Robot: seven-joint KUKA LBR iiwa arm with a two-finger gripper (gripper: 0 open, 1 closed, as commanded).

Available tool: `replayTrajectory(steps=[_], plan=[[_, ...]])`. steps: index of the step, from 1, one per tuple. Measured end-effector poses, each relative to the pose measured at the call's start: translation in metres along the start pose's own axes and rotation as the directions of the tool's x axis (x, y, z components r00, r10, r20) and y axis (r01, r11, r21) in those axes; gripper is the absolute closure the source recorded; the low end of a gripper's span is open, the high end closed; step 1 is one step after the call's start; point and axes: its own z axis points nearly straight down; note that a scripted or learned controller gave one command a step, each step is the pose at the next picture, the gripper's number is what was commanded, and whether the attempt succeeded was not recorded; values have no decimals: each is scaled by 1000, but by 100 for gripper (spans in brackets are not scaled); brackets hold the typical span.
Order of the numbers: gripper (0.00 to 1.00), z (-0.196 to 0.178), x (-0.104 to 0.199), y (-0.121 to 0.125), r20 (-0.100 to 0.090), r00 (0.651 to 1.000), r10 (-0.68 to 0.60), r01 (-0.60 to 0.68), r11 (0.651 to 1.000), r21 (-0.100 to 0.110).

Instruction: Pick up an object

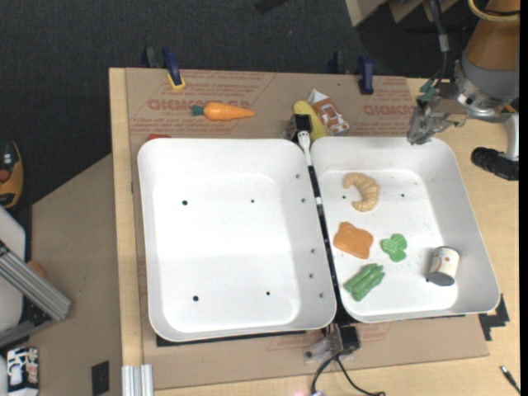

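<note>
Beige, curled pastry (362,190) lies in the upper part of the right bin (462,221), with an orange slice (353,241), green pieces (393,247) and a small can (442,266) lower down. The gripper (423,130) hangs at that bin's top right corner, holding nothing; whether its jaws are parted I cannot tell

I see two white bins, the left bin (223,229) marked with small dark dots and the right bin (462,213) holding a tan croissant (363,190), an orange slab (353,241), a green broccoli piece (394,247), a green ridged vegetable (364,280) and a white and grey can (442,266) with a small red mark. Behind the bins, brown cardboard (264,97) printed with faded red lettering carries an orange carrot (224,112) with a green top, beside blue clamps (172,66). My arm (495,52) is grey with an orange band.
</note>
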Motion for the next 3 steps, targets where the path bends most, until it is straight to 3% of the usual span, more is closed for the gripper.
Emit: replayTrajectory(steps=[1,2,3], plan=[[100,-33,87,-1,-1,1000,-2,2,1000,4],[100,-128,176,1,-3,1000,-4,4,1000,-3],[100,-65,211,-30,-3,1000,3,-3,1000,17]])
